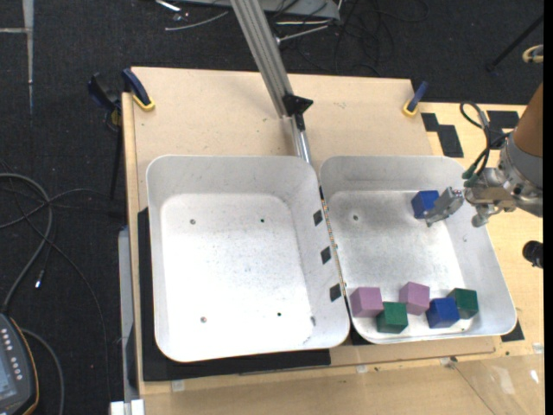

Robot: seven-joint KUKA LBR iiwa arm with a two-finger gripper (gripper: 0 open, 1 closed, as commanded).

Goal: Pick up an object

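Dark floor strewn with cables, a pale wooden bench (pixel 259 115) clamped at its corners, and two shallow white bins side by side on it. Camera view, from above at a slant: my arm (pixel 527 154) comes in from the right, and my gripper (pixel 448 206) sits low over the upper part of the right bin (pixel 389 240). I cannot tell how my fingers are set; they blur against the bin wall. Directly beside the gripper, on its far side from my wrist, is a blue cube (pixel 424 202), touching or nearly touching the tip, not visibly between the fingers. I judge it the target: it stands alone, with free floor around it. It looks small, matte, hard-edged, likely easy to pinch. Well below the gripper, along the bin's near rim, the others crowd together: pink cube (pixel 366 300), green cube (pixel 393 316), second pink cube (pixel 416 296), second blue cube (pixel 442 310), dark green cube (pixel 466 301). Tight packing there probably makes a clean grasp harder. The left bin (pixel 233 258) lies beyond the divider.
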